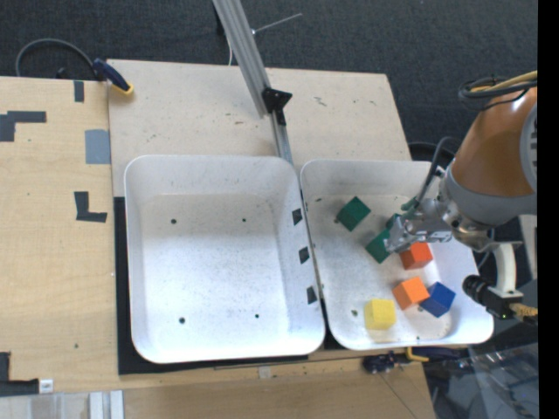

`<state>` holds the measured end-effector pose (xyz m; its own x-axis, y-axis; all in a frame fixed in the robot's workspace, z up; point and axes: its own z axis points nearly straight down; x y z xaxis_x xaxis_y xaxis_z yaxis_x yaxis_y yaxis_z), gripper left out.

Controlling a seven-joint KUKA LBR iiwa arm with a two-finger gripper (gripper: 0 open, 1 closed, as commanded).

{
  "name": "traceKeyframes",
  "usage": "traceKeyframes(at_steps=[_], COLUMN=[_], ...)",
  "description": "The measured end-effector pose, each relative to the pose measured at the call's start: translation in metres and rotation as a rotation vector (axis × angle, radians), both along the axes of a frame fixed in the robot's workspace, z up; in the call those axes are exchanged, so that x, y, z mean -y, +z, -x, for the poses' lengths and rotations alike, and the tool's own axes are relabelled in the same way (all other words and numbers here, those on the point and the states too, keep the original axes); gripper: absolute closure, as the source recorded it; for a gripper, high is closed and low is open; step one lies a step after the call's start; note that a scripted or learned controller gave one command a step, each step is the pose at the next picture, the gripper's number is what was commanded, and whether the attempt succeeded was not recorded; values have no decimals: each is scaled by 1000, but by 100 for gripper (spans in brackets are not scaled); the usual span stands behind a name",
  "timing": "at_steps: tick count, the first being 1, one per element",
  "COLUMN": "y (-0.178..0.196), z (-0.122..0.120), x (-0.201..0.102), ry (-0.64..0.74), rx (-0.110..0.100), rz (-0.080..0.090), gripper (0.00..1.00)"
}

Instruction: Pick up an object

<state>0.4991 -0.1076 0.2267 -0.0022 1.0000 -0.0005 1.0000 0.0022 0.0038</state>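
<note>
The light wooden table [218, 112] carries two shallow white plastic bins: the left bin [140, 234] and the right bin [336, 321], which holds every block. The grey arm's pincer [400, 234] hangs low over the right bin's middle, touching or just above a dark green block [379, 249] and an orange block [418, 255]; whether it is released or clenched cannot be told. Crowding is the risk: a closing grip could nudge a neighbour, pinch an edge and slip. Count: two green cubes, the other being [353, 213]; two orange, the second [409, 292]; one blue [438, 299]; one yellow [380, 313].
</note>
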Motion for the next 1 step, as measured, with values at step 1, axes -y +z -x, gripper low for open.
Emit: traceKeyframes(at_steps=[1], y=[55], z=[-4], x=[-10], ry=[1], rx=[1], rz=[0], gripper=[100])
